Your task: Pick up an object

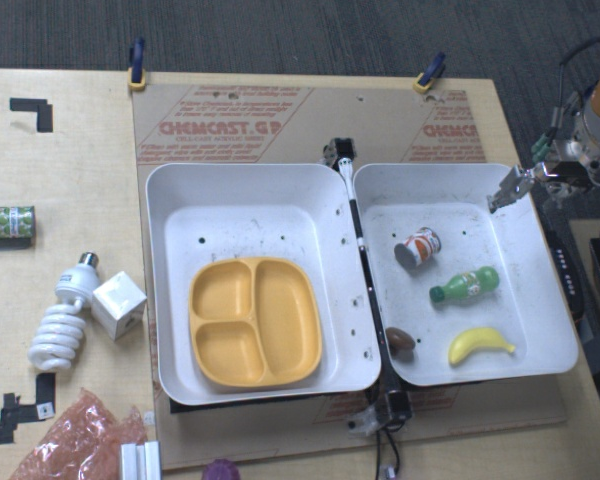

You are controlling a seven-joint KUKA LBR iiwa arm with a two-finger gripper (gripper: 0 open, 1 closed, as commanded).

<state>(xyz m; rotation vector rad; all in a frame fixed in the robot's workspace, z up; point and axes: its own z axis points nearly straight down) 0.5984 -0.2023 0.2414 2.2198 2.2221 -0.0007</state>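
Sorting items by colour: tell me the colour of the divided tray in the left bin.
The divided tray is yellow-orange, seen clearly in the camera view.

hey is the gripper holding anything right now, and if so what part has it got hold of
Nothing is held. The gripper hangs over the right bin's far right corner, apart from the can, bottle and banana.

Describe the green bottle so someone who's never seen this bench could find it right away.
Look in the right-hand white bin. Near its middle lies a small green bottle on its side, between a red-and-white can above and a yellow banana below. It is the only green thing in that bin.
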